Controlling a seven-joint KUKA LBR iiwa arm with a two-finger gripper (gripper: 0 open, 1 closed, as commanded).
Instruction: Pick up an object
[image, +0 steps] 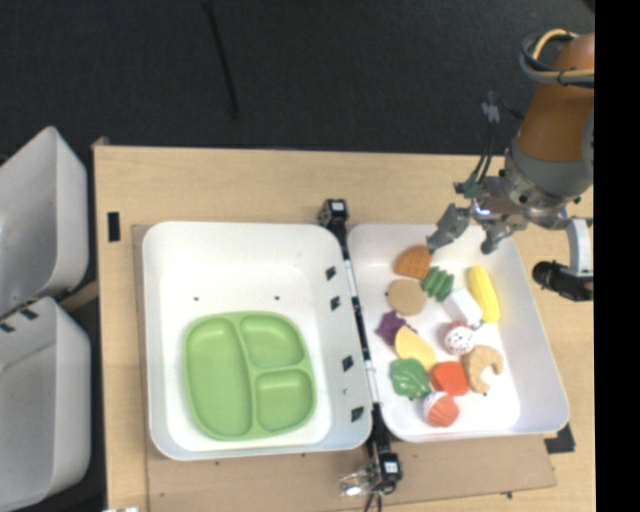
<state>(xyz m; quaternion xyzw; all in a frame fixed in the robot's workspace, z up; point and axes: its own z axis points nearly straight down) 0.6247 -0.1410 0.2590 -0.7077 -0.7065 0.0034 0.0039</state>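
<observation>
White plastic bins are set side by side; toy foods (446, 340) are crowded mid-right bin (535, 400), a green divided tray (250, 374) in the left. The gripper (470, 234), spread open and holding nothing, is poised above the far rim, where bare floor is left.

Toy food (440, 340) crowds the right bin's (540, 385) middle; its right side and far-left corner offer open floor.
</observation>
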